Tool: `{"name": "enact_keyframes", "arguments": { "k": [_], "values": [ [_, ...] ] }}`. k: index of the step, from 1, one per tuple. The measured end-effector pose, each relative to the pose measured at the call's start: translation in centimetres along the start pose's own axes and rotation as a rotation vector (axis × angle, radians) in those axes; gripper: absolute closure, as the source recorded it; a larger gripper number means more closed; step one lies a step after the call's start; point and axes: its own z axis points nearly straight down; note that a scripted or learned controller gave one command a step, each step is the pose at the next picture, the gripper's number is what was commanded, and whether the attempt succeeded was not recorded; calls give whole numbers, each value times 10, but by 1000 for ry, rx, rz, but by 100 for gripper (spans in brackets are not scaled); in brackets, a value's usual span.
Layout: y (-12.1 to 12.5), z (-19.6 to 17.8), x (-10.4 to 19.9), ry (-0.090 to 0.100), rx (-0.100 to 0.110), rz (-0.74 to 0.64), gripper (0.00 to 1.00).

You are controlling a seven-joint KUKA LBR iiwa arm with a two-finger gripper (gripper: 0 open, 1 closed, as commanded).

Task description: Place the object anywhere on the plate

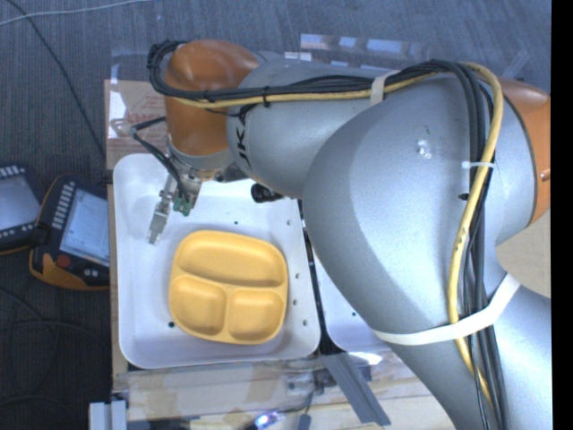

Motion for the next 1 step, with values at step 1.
{"name": "enact_keyframes", "arguments": {
  "k": [1],
  "values": [
    [-9,-183,16,-2,-2,267,0]
  ]
}}
